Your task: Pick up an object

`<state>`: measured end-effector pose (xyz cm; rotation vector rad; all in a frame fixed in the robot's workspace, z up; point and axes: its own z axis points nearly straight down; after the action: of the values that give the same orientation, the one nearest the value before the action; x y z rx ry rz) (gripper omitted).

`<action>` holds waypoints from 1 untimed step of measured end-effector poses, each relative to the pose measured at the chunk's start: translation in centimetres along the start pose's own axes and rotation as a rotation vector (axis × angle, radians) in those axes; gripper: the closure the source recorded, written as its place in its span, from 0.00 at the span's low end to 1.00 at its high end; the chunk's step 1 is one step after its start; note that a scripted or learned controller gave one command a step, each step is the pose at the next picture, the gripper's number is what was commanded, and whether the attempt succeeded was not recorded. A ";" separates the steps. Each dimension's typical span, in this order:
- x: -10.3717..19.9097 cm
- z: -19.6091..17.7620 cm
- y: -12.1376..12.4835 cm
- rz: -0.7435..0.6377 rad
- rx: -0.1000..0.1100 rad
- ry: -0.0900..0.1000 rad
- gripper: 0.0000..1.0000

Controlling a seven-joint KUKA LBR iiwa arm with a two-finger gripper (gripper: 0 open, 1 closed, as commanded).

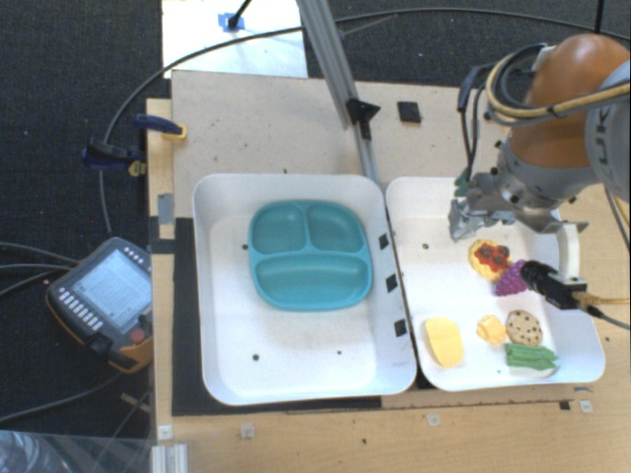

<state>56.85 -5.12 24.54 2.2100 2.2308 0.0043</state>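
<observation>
Bench (256,116): 2 shallow white bins side by side, occupying the centre and lower right of the frame.

Left bin (222,363): contains 1 teal divided plate (311,254), lying flat in the upper middle of the bin, with 3 compartments, all bare.

Right bin (419,215): contains 5 small items, all grouped in its right and lower half. A round pizza-like piece (490,257), red and yellow, lies in the upper right part. A purple grape cluster (510,278) sits just beside it, lower right, apparently touching. A yellow wedge (445,342) lies in the lower middle. A small orange-yellow piece (490,328) is near it to the right. A speckled cookie (524,327) lies just beside that, and a green vegetable piece (531,358) lies directly below the cookie, near the bin's lower right corner.

Arm: enters from the upper right of the frame. The gripper (471,223) sits low over the upper part of the right bin, just left of and above the pizza-like piece. Its opening cannot be determined from this angle, and no item is visibly held.

Outside the bins: a handheld control pendant (104,299) at the left edge of the frame.
</observation>
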 end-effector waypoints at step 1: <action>5.7 1.5 1.5 -0.002 0.001 0.001 1.00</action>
<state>58.27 0.59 23.06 2.2090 2.2340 0.0042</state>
